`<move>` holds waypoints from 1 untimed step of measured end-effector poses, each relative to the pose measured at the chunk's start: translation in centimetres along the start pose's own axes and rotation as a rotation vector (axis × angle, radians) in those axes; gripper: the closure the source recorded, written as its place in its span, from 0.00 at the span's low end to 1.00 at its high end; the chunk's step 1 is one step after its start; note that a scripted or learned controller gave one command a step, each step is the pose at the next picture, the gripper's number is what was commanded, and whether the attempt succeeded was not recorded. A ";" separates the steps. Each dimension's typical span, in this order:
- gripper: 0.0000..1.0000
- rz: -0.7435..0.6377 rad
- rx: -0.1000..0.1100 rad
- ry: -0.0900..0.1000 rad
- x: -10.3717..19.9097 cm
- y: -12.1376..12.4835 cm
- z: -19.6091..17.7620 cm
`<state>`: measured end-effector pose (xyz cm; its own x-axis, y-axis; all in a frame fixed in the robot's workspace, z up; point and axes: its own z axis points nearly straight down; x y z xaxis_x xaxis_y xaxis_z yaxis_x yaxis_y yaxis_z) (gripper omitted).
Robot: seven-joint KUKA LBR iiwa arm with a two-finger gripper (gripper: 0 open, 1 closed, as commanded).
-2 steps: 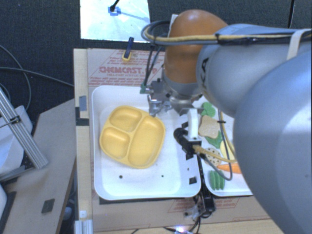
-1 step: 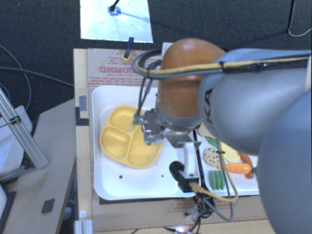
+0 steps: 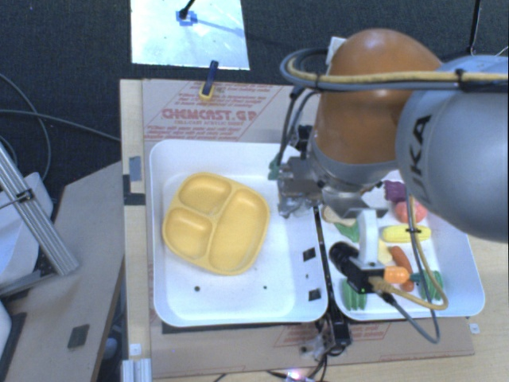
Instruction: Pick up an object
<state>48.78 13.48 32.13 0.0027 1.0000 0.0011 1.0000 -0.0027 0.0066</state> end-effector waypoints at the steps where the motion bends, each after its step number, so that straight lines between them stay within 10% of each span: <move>1: 1.00 0.001 0.004 -0.004 -4.1 10.1 4.9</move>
<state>58.91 9.35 27.34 0.0039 1.0000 -0.0032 1.0000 -0.0039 0.0030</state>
